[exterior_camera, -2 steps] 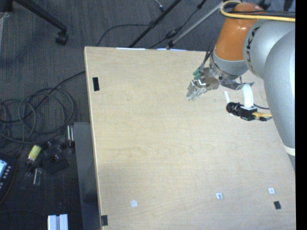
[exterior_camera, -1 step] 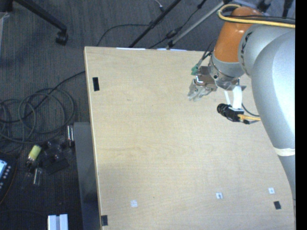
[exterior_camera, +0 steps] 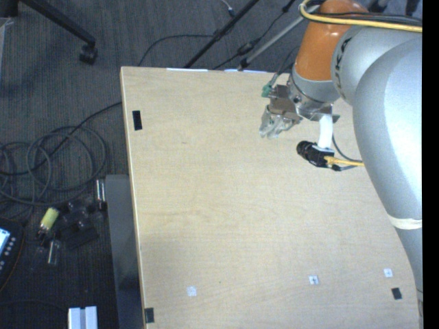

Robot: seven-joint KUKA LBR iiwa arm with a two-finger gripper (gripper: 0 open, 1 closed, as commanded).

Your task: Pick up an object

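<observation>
My gripper [exterior_camera: 273, 125] hangs over the far right part of a pale wooden board [exterior_camera: 219, 204], pointing down and to the left. Above it sits the arm's orange band [exterior_camera: 322, 43], and the big grey arm body [exterior_camera: 387, 108] covers the board's right side. Under the gripper I see bare wood. It is too small and blurred to tell how it stands. A black connector with a yellow cable [exterior_camera: 314, 153] hangs from the wrist, just right of the gripper.
A black tape mark [exterior_camera: 137, 120] lies near the board's far left corner, and small white markers [exterior_camera: 313, 279] sit near the front. Left of the board is dark carpet with looped cables [exterior_camera: 55, 160] and a chair base [exterior_camera: 65, 19].
</observation>
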